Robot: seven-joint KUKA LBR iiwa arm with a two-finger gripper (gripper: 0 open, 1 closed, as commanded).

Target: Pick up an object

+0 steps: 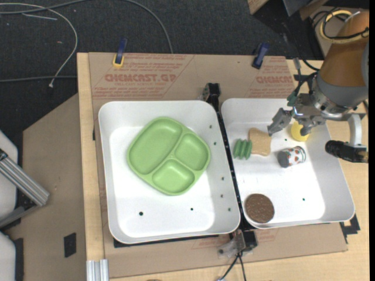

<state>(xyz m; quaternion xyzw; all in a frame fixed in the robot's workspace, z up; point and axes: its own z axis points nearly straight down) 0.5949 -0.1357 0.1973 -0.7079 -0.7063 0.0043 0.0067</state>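
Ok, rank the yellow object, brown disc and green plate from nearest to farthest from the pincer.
1. Yellow object, right bin, just beside the pincer.
2. Brown disc, right bin's near edge.
3. Green plate, in the left bin.

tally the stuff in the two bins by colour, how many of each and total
green: 2, the divided plate in the left bin and the small ridged piece in the right bin
tan: 1, the block
yellow: 1, the small object under the end effector
grey: 1, the small figure
brown: 1, the round disc
total: 6
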